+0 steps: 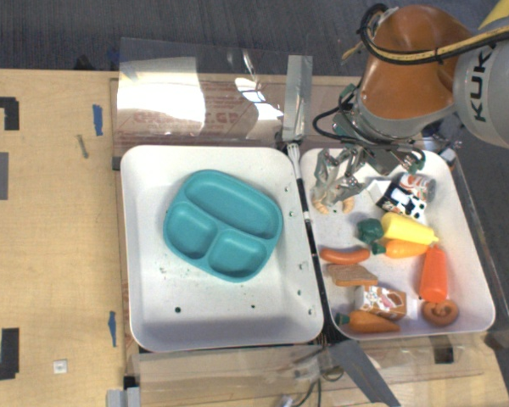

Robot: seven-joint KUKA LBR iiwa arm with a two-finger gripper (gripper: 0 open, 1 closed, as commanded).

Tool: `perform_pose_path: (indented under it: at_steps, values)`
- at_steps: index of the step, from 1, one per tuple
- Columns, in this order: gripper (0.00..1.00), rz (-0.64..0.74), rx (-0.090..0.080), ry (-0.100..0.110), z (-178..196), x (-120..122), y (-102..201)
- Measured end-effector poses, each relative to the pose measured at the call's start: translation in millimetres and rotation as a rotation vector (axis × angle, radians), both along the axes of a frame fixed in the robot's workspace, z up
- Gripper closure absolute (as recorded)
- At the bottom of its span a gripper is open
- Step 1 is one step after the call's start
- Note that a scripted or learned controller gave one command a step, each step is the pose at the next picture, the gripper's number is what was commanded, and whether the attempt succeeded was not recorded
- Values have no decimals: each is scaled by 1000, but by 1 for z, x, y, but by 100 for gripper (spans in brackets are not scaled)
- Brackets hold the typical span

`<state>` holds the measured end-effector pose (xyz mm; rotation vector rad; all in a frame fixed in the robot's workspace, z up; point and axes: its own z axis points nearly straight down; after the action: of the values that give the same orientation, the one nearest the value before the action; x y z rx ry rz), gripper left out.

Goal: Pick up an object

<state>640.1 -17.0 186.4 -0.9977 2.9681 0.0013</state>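
Your end effector (pixel 346 181) hangs over the right bin's (pixel 479 253) far-left corner, jaw state unclear; hot dog (pixel 345 255) lies just nearward.

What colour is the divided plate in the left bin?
Teal, seen in the camera view: the divided plate.

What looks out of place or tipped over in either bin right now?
Nothing looks spilled or broken. The teal plate lies flat but askew in the left bin. In the right bin, toy food lies jumbled: a carrot, a sausage, a corn cob. The end effector hangs over that bin's upper left corner.
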Motion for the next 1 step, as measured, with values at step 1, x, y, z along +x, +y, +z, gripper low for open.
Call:
perform_pose_path:
  at_steps: [1]
  values:
    - [100,549,-7,0,0,-13,-71]
